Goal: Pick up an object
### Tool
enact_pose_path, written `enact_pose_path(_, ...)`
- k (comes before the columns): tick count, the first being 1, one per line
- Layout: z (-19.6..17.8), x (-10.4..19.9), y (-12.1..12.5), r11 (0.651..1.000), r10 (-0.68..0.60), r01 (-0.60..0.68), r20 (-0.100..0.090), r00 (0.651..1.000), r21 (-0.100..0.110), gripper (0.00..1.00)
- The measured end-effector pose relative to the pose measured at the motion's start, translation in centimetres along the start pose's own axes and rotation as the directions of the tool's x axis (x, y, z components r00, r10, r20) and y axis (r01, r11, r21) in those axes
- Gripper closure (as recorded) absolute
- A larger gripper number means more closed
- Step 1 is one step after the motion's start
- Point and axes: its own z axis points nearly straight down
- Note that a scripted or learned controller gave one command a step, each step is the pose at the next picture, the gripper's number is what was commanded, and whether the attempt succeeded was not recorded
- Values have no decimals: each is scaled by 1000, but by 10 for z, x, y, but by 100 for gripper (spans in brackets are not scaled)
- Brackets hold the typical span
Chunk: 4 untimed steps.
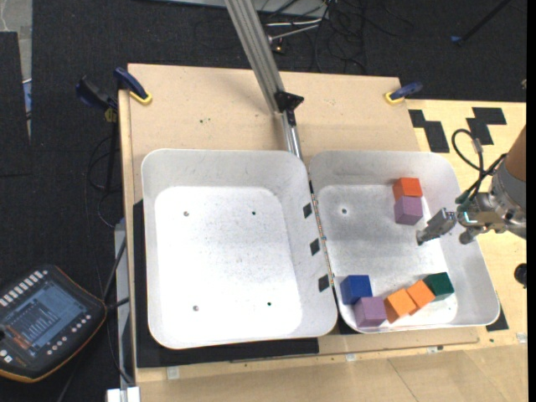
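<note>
- Over the right shallow white bin [473, 262], near its right wall, hangs the two-finger gripper [438, 225]; finger spacing cannot be told
- Just left of it, an orange cube [408, 188] touches a purple cube [409, 210]
- Along the front wall: blue block [356, 288], purple block [370, 311], orange block [401, 301], green block [439, 286]

Lighting evenly and brightly from overhead, casting only faint shadows, glaring mildly off white bins [222, 170], blurring slightly at gripper [437, 226].
</note>
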Motion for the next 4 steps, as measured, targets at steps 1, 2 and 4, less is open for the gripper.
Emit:
enact_pose_path(1, -2, 0, 1, 1000, 0, 0, 1, 1000, -4, 0)
enact_pose_path(2, 61, 0, -3, 1000, 2, -2, 0, 1000, 2, 0)
enact_pose_path(4, 102, 0, -2, 1000, 2, -2, 2, 1000, -6, 100)
